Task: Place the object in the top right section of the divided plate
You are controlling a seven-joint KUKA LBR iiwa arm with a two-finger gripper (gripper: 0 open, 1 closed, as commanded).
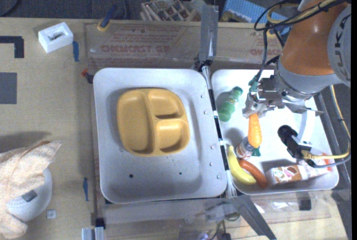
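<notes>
Roughly by size: the worktop [44, 110] carries two white bins side by side. The L bin [106, 166] holds the yellow divided plate [134, 121], w/ one big section on its L and two smaller ones on its R. The R bin [270, 141] holds the loose items. The grey arm [312, 43] w/ orange band reaches in from the R over the R bin. A crumpled beige cloth [22, 166] lies at the worktop's lower L corner.

Inside the R bin, a small carton [290, 173] lies along the near wall. A banana [239, 169] is in the near L corner, touching a red sausage-like piece [254, 171]. A green item [227, 105] sits by the bin's L wall, type unclear.

The carrot [254, 130] hangs approx. upright over the R bin, well apart from the plate. The claw [257, 110] is pinched on the carrot's upper end. A small white box [55, 37] sits far L on the worktop.
</notes>
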